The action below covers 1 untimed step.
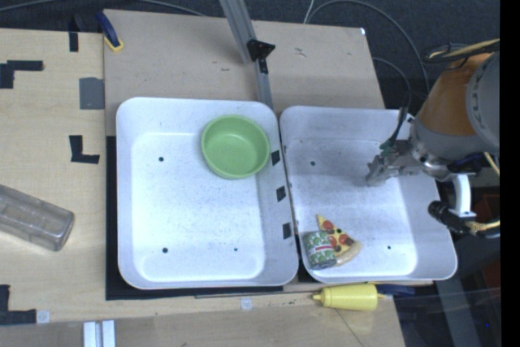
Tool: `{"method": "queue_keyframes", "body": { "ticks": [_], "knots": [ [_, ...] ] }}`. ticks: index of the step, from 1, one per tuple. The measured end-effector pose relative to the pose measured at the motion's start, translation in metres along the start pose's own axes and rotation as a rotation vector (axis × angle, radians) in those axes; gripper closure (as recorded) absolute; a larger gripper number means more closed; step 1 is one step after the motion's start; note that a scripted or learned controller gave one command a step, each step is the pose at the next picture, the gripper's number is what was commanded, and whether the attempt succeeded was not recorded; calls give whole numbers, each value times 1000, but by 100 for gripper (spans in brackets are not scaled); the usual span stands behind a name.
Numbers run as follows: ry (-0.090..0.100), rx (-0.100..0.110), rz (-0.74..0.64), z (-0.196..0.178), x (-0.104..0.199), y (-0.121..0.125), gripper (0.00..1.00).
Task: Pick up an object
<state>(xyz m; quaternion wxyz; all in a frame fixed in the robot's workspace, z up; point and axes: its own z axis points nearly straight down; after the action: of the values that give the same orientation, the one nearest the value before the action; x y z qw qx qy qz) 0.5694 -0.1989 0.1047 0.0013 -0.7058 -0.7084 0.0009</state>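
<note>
A wooden surface [187,53] carries two shallow white bins side by side, seen from above at a slant.

At the far left, outside the bins, a clear plastic tube [32,218] lies on its side on the surface, well away from the arm.

The left bin [146,256] holds one thing: a green bowl [236,146], upright and mouth up, near the bin's upper right corner, just beside the wall shared with the other bin. Being round, it has no long axis.

A grey pole [231,0] slants down from the top and ends near where the two bins meet.

The right bin [390,256] holds a small pizza-slice toy [331,243] lying flat near the front left corner. Its long axis looks to run up-left to down-right, though which end is the tip is hard to tell. It appears the likeliest thing to pick up in this bin.

Just outside the front rim, a yellow bottle [352,297] lies on its side, long axis left to right, nozzle pointing left.

The gripper [380,169] hangs low over the right bin's upper right area, reaching in from the right, well apart from the toy. Nothing shows between the jaws; whether they are spread or pressed together cannot be told. Behind it is the orange band [447,106] and grey arm [487,106]. Judging by this, no grasp is made yet.
</note>
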Motion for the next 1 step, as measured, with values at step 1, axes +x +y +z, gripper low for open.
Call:
{"method": "queue_keyframes", "body": {
  "ticks": [1],
  "knots": [
    [-2,-8,2,-62,0,6,100]
  ]
}}
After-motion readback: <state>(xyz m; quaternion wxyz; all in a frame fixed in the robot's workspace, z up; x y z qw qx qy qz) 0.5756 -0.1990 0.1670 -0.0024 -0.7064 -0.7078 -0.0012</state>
